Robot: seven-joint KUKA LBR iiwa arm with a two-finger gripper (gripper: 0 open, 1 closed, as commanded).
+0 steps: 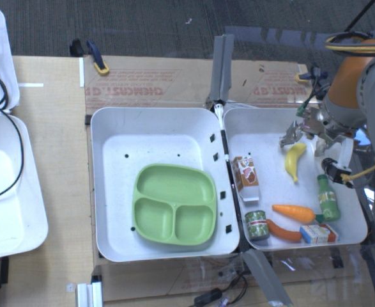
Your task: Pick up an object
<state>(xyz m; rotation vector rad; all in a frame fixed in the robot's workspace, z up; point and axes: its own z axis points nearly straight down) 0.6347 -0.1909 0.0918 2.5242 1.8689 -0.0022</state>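
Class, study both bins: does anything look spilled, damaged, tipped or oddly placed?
Nothing looks spilled or broken. The green bottle and small can lie on their sides among loose toy food in the right bin; the green divided plate lies flat in the left bin.

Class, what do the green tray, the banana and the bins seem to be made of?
Tray: likely matte plastic, with an even colour and moulded compartments.
Banana: probably toy plastic, uniformly yellow.
Bins: seemingly smooth white plastic, with rounded corners.
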